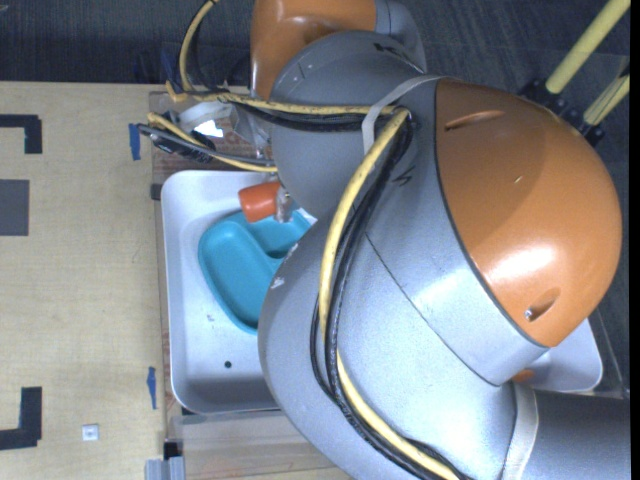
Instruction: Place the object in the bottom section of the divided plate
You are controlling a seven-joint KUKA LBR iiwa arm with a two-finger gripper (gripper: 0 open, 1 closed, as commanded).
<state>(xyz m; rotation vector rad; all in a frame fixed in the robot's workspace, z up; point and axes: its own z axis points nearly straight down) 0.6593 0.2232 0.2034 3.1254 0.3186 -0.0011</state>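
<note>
- My arm point(440, 268) covers most of the white bin point(185, 298).
- Orange object point(258, 201) sits at the blue plate's point(232, 268) top edge, beside my wrist.
- Grip state: can't tell.

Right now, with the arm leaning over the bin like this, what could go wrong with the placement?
1. The arm hides most of the blue divided plate, so the bottom section cannot be checked from the camera view.
2. The orange object sits at the plate's upper edge by the white bin's wall; released there, it may land outside the target section.
3. The yellow cable hangs low along the arm and might snag.
</note>
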